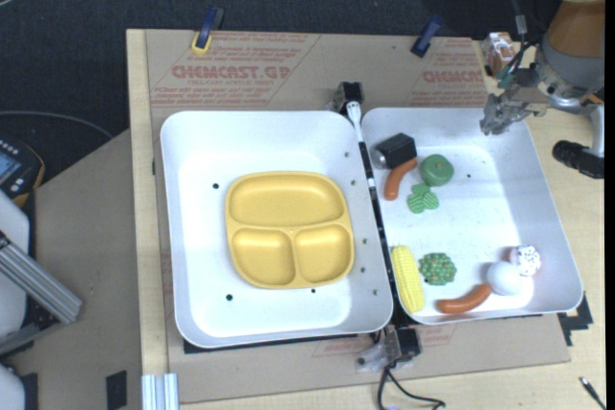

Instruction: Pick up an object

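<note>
Plainly the approach step: the tool (502, 113) hovers over the right bin's (553, 235) far rim, holding nothing; I cannot tell its spread. Candidates lie inside that bin: the green disc (437, 169) mid-bin, the corn (407, 277) against its left wall. Mid-bin offers room; the corn sits cramped.

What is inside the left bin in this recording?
The left bin holds one yellow divided plate, its three compartments bare. A few small dark dots mark the bin floor. Whatever is under the plate is covered.
</note>
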You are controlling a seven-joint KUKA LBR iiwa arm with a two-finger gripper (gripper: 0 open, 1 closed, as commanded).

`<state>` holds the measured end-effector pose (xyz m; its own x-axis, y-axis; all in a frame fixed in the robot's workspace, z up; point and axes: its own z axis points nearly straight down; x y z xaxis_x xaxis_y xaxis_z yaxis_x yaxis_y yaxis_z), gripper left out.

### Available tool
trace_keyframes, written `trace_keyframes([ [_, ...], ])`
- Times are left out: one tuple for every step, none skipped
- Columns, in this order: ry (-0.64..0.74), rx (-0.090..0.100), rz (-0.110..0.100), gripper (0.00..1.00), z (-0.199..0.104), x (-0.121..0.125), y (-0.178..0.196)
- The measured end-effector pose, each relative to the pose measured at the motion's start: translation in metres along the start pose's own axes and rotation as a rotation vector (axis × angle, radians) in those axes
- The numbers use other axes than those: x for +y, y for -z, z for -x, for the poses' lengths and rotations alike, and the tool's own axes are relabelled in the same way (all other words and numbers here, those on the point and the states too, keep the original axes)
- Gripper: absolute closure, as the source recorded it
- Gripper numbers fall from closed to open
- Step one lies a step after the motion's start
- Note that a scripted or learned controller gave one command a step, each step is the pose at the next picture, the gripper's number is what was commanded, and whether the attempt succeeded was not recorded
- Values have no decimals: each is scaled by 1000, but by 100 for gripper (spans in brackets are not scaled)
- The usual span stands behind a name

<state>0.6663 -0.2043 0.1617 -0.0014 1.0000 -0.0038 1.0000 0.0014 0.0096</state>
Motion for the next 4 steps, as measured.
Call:
trace_keyframes([
  [1, 0, 1, 100, -2, 6, 65],
  [0, 1, -5, 100, -2, 7, 64],
  [1, 6, -14, 100, -47, -28, 55],
  [2, 7, -15, 100, -94, -66, 51],
])
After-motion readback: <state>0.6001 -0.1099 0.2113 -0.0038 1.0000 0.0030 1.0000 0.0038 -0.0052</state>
